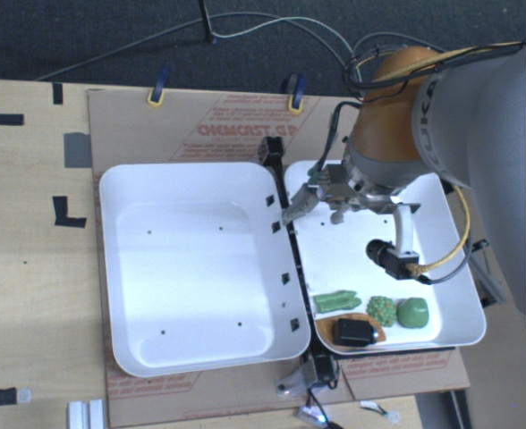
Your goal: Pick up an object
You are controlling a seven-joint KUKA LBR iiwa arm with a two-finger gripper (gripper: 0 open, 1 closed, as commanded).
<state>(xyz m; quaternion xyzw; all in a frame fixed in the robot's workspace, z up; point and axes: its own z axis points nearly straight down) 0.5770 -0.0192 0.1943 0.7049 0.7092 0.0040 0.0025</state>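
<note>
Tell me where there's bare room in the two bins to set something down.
The left bin offers open white floor wall to wall. In the right bin, floor is bare in the middle, below the gripper. Its near edge is crowded: green bean pod, black object, bumpy green piece, green ball.

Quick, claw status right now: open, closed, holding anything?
Claw: over the right bin, near the divider; whether it is open, closed or holding anything cannot be told.

A robotics lab. A KUKA arm [442, 123] reaches over two white bins [191, 266] set on a cardboard sheet [236, 128] clamped to a wooden bench [30, 266], with loose cables [272, 25] trailing across dark carpet [66, 25] and black tape marks [64, 213] on the bench.
</note>
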